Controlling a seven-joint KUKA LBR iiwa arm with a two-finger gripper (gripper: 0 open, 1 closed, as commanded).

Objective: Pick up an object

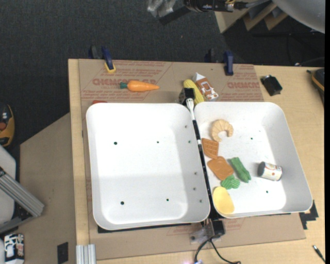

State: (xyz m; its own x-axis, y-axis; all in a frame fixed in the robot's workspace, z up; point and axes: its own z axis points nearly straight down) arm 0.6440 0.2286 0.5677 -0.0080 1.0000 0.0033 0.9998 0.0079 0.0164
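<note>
Fingers of the gripper are hanging blurred far beyond the right bin, so I cannot tell whether they are wide or narrow. They are probably waiting clear while a target is chosen. Inside that bin, toys are lying loose and reachable: a tan croissant near its far left corner, and a small can lying on its side toward its right wall.

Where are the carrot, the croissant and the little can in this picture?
carrot (140, 86): camera view, middle of its orange body, on the board behind the bins.
croissant (222, 129): camera view, on its curved back, in the right bin.
can (270, 171): camera view, on its side wall, in the right bin.
</note>
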